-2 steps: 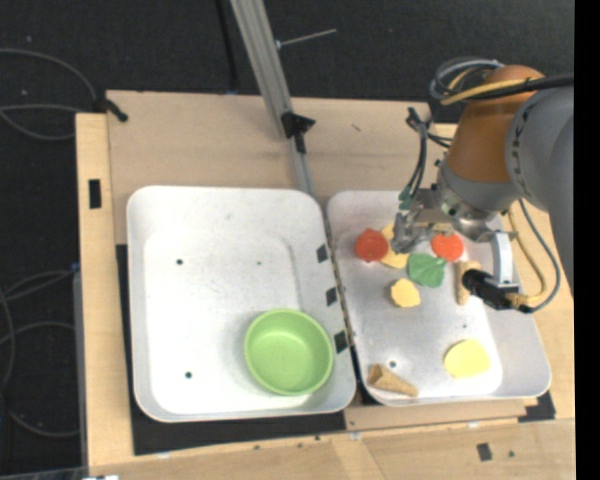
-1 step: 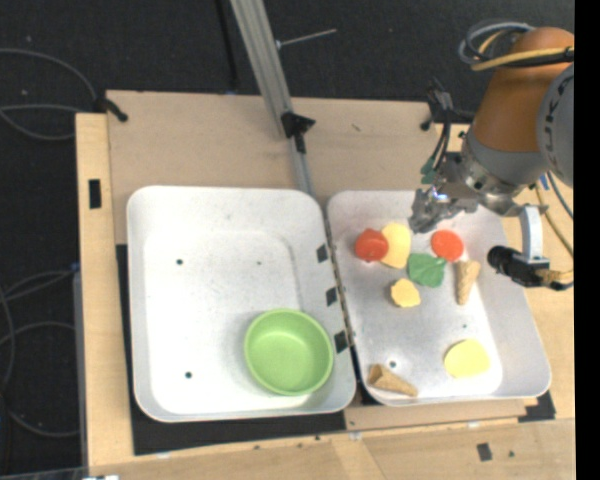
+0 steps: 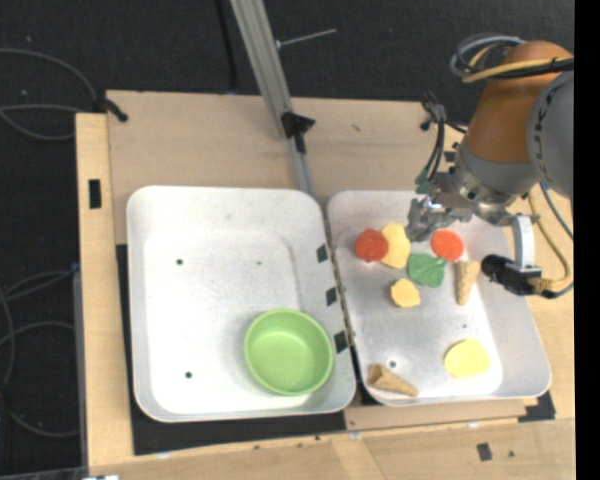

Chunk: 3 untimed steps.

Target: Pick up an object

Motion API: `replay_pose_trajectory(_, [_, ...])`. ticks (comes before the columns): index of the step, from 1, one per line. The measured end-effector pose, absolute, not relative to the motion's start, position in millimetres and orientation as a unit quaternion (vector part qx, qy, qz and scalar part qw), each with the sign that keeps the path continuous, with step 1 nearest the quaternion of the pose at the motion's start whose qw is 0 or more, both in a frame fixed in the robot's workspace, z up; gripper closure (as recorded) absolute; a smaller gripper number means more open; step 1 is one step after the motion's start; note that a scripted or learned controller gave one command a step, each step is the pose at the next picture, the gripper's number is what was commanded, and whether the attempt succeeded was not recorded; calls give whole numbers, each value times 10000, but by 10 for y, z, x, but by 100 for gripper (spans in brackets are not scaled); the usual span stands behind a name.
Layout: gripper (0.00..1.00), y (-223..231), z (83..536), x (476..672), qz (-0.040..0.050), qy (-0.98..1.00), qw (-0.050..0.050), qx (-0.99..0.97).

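- White bins, 2, sit side by side on the bench; left bin (image 3: 180, 268) holds a green bowl (image 3: 288, 351) near its front right corner.
- Right bin (image 3: 510, 368) carries the small pieces: red piece (image 3: 371, 246), yellow piece (image 3: 396, 245) touching it, green piece (image 3: 427, 270), second red piece (image 3: 447, 244), small yellow piece (image 3: 405, 293), pale cone (image 3: 465, 280), yellow disc (image 3: 467, 359), brown cone (image 3: 392, 379) at the front edge.
- Gripper (image 3: 427, 218) hangs over the back cluster, between the yellow piece and the second red piece. Jaw state cannot be told from this slant; nothing visibly pinched.
- Task names no particular object. Nearest candidates, by judgement: the yellow piece and the second red piece, just beside the tool.
- Handling guess: pieces look like toy food, light, stiff, smooth-skinned, so likely to slip or skate on the bin floor if nudged off-centre.
- Hold advice: take a piece across its narrow width, low, near the middle.
- Risk: cluster is crowded; the red and yellow pieces touch, so a finger may land on a neighbour or push 2 together.
- Yellow disc stands well apart and would give cleaner access, though it looks flat and hard to get under.
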State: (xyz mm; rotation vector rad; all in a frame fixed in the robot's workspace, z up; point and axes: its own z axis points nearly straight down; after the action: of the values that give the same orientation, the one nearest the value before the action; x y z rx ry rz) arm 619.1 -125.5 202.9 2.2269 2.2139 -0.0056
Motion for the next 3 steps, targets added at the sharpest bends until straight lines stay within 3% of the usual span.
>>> replay_pose_trajectory(2, [100, -213, 2028, 6105, 5, 7096, -7, 7046])
replay_pose_trajectory(3, [100, 299, 2252, 5982, 20, 7102, -1, 7040])
